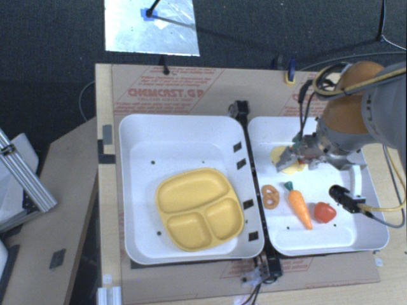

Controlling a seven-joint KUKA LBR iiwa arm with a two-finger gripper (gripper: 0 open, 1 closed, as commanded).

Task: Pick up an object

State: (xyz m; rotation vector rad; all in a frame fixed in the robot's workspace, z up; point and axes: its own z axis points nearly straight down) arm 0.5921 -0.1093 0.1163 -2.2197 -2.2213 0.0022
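Note:
The right bin [362,237] holds a pale yellow object [284,162] near its back left, a small brown pretzel [270,196], an orange carrot [299,208] with a green top, and a red object [324,212]. My gripper [299,152] is low over the right bin, right at the yellow object and partly covering it. The wrist hides whether it touches or holds that object. The carrot, pretzel and red object lie apart from the gripper, nearer the front.
In the left bin [137,170] lies a yellow divided plate [199,208]. A black divider [249,170] runs between the bins. A black plug with a yellow cable [346,199] hangs from the arm over the right bin. A foil sheet [151,18] lies behind the bench.

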